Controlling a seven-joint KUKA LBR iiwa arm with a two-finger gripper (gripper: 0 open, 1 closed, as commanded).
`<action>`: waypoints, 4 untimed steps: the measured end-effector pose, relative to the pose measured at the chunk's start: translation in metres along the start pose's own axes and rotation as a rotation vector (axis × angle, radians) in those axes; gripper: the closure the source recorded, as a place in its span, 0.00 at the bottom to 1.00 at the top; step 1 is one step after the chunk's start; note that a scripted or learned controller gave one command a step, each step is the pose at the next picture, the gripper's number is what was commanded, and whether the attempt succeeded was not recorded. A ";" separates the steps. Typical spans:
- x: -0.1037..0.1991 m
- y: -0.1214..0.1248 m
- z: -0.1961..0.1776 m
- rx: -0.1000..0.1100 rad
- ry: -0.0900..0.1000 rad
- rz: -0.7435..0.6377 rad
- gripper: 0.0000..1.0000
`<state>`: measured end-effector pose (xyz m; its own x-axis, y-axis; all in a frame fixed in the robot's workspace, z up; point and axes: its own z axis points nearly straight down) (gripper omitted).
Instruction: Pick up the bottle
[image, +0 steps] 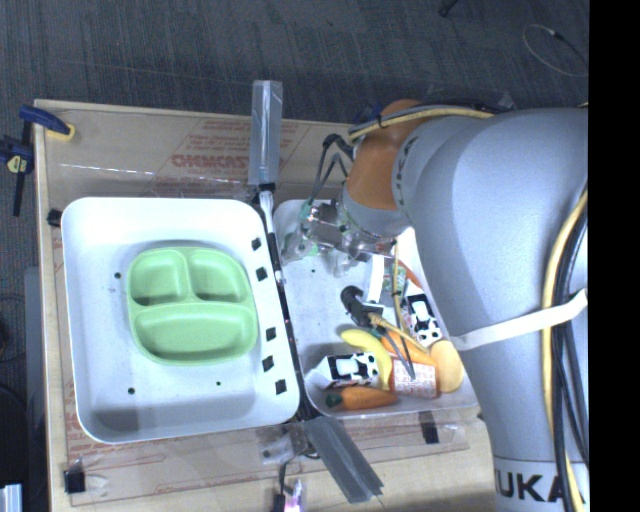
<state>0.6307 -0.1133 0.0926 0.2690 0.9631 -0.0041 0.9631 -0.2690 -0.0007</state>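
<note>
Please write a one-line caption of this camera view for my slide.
Grey arm reaching into the right bin above piled toys, green tray in the left bin.

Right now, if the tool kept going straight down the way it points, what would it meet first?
Probably the bare grey floor of the right-hand shallow white bin, near its upper left corner. The tool hangs there, apart from the heap of toys lower in that bin; depth from this slanted view is uncertain.
</note>
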 end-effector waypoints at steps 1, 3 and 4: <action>0.002 0.000 -0.010 0.004 0.002 -0.006 1.00; 0.006 -0.029 -0.178 0.002 0.004 0.026 1.00; 0.002 -0.022 0.002 0.004 0.004 0.193 1.00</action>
<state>0.6099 -0.1055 0.0908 0.4486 0.8937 -0.0010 0.8937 -0.4486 -0.0044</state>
